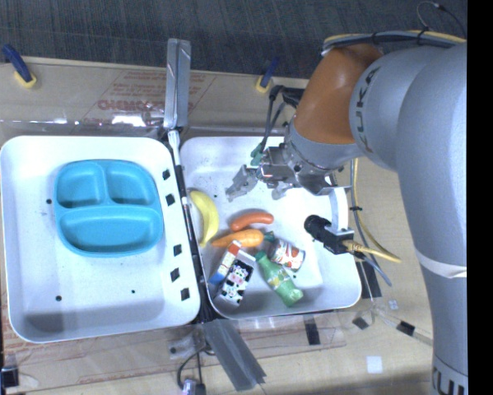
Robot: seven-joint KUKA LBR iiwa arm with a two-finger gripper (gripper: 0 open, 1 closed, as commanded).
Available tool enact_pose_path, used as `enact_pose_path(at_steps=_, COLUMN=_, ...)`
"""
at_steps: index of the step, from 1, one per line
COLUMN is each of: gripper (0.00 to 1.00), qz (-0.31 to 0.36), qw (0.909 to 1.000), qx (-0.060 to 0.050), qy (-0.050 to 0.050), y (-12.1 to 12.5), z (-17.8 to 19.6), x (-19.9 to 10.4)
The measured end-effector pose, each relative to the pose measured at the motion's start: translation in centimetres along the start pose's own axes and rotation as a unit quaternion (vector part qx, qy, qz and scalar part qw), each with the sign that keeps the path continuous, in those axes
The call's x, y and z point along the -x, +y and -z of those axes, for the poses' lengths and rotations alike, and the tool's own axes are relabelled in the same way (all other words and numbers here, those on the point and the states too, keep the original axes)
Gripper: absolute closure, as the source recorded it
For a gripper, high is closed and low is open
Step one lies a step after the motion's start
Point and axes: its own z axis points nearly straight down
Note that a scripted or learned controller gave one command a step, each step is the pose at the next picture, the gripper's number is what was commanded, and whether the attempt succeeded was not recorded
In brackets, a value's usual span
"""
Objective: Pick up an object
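Two shallow white bins sat side by side on the counter [81, 89]. Left bin [24, 245]: one glossy blue sectioned plate [108, 206]. Right bin [337, 290]: banana [203, 214], smooth orange carrot [238, 239], sausage-shaped piece [251, 218], green bottle [281, 281], small printed carton [238, 280]. Gripper [244, 181], fingers spread and holding nothing, hung above the bin's upper part. Step judged: approach; next called for descent onto one piece.
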Motion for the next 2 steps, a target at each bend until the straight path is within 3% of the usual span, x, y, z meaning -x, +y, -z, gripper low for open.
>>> enact_pose_path(at_steps=1, gripper=0.00, qz=-0.001, qw=1.0000, qx=0.001, qy=0.000, y=-3.50, z=-10.71, x=1.28)
enact_pose_path(at_steps=2, gripper=1.00, qz=0.002, qw=1.0000, qx=-0.002, qy=-0.001, y=-3.62, z=-10.10, x=1.29)
